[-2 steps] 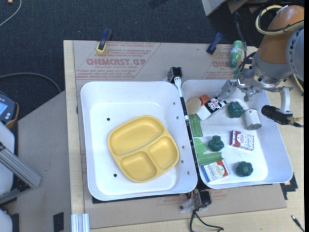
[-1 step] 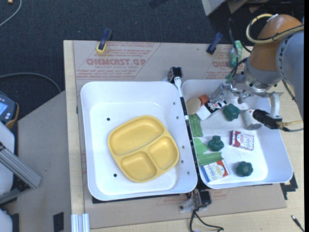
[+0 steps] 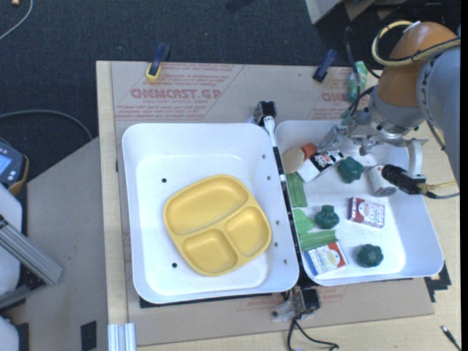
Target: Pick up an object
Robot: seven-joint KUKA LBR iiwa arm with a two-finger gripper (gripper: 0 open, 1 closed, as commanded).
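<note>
1. Left bin (image 3: 139,196): it carries a yellow divided tray (image 3: 216,224), lying flat and well apart from the arm. It is too broad and shallow for a two-finger pinch, so a reach here would likely fail.

2. Dividing wall between the bins: a green strip (image 3: 296,192) and a green packet (image 3: 316,238) lie against it in the right bin (image 3: 420,258). Fingers coming down on these could strike the wall or slide off the flat surfaces.

3. Near end of the right bin: a small carton (image 3: 325,257), a green lump (image 3: 326,216), a red-and-white packet (image 3: 365,212) and a second green lump (image 3: 369,255) lie loosely spaced, each with room around it. These look the safer candidates.

4. Far end of the right bin: the gripper (image 3: 344,148) hangs low over a crowded cluster, with a black-and-white item (image 3: 322,163), a tan piece (image 3: 294,159) and a dark green piece (image 3: 349,170) close under it. I cannot tell from here how far the hand is open, nor can I see anything in its hold.

5. Risks: closing in this cluster may catch two items, pinch an edge that slips free, or shove pieces aside. The cable (image 3: 420,187) beside the wrist could snag.
</note>
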